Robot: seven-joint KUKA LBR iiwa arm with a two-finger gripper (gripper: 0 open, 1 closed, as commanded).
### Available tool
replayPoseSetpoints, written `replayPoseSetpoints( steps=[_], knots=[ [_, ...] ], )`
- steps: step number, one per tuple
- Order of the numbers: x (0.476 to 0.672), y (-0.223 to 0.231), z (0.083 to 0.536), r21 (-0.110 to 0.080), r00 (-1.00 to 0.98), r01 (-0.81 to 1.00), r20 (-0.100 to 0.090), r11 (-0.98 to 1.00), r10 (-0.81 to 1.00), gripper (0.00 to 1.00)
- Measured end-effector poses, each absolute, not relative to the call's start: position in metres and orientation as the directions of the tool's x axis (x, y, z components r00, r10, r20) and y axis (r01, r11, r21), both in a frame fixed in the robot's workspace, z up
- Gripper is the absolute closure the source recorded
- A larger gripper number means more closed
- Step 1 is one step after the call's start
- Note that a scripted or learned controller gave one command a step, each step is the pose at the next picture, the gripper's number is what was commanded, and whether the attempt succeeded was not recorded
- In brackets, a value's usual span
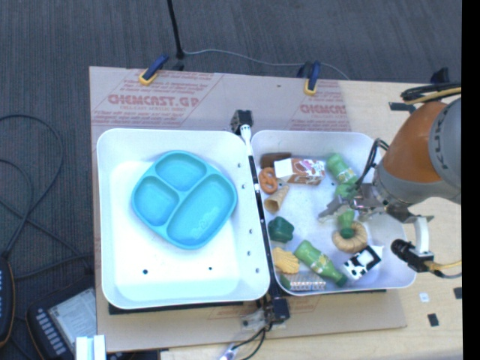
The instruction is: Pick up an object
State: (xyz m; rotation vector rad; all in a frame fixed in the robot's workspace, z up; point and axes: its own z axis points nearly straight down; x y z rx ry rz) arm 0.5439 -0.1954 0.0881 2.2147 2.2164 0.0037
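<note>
**Gripper low over the right bin, with toys crowded beneath it**

The gripper (346, 204) sits low inside the right bin (315, 136), its metal fingers (330, 211) splayed above a small green piece (346, 219). That piece lies directly under the jaws and appears to be the likeliest target. Whether the jaws are closing on it or merely hovering cannot be told, since the fingers and the toys overlap; nothing is clearly held between them. The green piece is short, its long axis running roughly toward the viewer, and it touches the tan ring (349, 237) just below the jaws.

Moving outward from the jaws: a green bottle-shaped toy (340, 168) lies above them, and a pink-and-white packet (304, 170) lies up and to the left, beside a dark brown block (274, 160). To the left are an orange round toy (268, 179), a cone (276, 196) and a dark green lump (280, 229). Below and to the left are a yellow corn-like piece (285, 260) and a long green item (318, 262), tilted diagonally. A black-and-white block (362, 262) lies just below the ring.

The left bin (127, 276), well away to the left of the jaws, holds a blue divided plate (184, 199). The single arm (420, 156) enters from the right. In judgement, a clean lift depends on the jaws straddling the green piece across its short width without catching the ring.
</note>
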Motion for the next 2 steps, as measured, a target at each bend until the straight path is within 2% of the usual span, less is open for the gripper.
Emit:
replayPoseSetpoints(
  steps=[1,2],
  knots=[
    [0.545,-0.196,0.099,0.010,0.000,1.000,-0.004,0.000,1.000,1.00],
    [0.581,-0.118,0.232,0.002,-0.002,1.000,-0.001,0.002,1.000,1.00]
  ],
)
